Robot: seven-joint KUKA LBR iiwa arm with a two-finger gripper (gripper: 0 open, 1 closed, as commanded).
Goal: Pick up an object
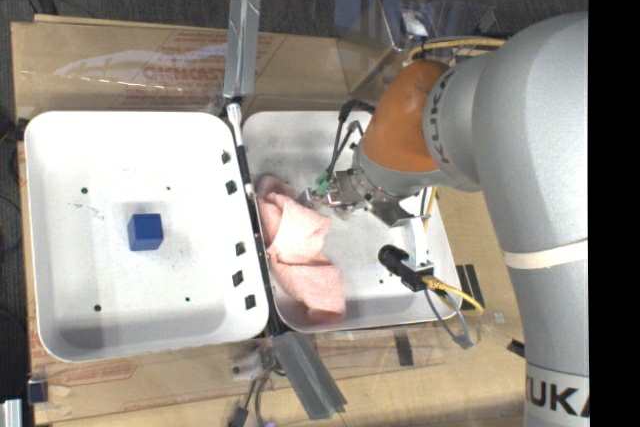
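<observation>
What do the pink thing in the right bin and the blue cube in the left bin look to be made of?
Pink thing: likely soft cloth or foam, matte; it lies in crumpled folds. Blue cube: probably rigid plastic or painted wood, matte; crisp edges, flat faces. Neither is certain from this view.

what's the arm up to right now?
The KUKA arm is reaching into the right bin, its claw low beside the pink cloth heaped along that bin's left wall. Nothing is visibly lifted yet. A blue cube sits alone in the left bin.
</observation>
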